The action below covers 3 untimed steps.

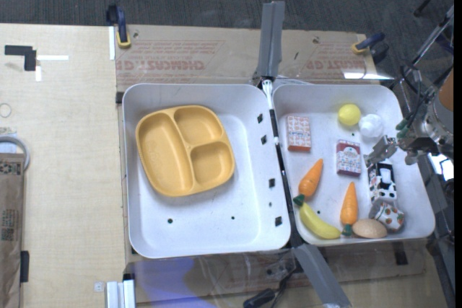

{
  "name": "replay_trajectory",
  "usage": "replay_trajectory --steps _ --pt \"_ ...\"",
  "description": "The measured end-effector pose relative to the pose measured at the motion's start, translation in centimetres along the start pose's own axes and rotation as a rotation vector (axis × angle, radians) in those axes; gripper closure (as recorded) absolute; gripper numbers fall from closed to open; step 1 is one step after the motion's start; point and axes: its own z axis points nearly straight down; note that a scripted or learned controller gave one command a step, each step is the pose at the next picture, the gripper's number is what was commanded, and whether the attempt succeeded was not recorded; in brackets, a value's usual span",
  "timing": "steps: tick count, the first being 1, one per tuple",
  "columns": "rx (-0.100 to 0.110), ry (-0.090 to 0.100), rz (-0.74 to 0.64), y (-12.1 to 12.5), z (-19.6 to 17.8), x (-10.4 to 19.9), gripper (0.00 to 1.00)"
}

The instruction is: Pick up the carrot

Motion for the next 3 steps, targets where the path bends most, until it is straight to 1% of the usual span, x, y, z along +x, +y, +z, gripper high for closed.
replay_trajectory --steps 1,2,3 --pt "0.000 0.000 0.253 -1.4 4.2 4.3 0.00" --pt "0.000 0.001 0.287 -3.1 11.3 5.9 0.00" --pt "0.006 0.002 0.290 -3.1 10.8 5.8 1.00"
